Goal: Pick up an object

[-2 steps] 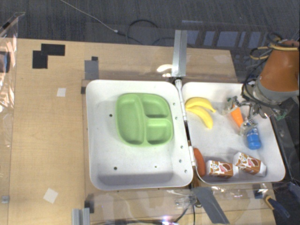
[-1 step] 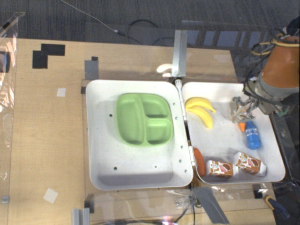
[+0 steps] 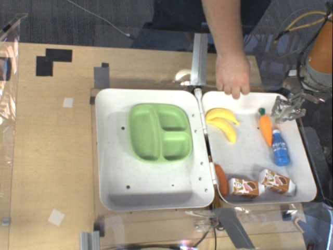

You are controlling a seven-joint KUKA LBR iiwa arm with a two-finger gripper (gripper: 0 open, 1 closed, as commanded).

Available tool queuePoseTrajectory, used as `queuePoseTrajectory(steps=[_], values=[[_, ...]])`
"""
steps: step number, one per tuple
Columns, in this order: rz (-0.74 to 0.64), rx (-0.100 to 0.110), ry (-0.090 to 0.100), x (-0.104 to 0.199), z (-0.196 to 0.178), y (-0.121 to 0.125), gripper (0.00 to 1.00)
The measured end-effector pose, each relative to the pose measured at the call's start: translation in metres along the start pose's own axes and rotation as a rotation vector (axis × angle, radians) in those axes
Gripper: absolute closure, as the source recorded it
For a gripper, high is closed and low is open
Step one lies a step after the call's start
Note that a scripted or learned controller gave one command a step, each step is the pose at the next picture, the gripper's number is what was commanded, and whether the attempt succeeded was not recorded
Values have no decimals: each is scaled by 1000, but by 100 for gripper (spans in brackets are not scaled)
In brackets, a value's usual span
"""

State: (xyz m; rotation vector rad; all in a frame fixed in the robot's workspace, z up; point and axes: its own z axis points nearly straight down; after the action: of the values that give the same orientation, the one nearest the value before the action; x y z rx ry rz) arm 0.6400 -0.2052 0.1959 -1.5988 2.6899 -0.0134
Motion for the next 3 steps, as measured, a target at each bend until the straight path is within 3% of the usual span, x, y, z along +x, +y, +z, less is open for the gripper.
queuePoseTrajectory(steps=[1,2,3], values=[[0,-4,0,0,2,1,0],[96,4,-1,-13,93,-22,0],[118,-4,-3,-88,107,12,0]])
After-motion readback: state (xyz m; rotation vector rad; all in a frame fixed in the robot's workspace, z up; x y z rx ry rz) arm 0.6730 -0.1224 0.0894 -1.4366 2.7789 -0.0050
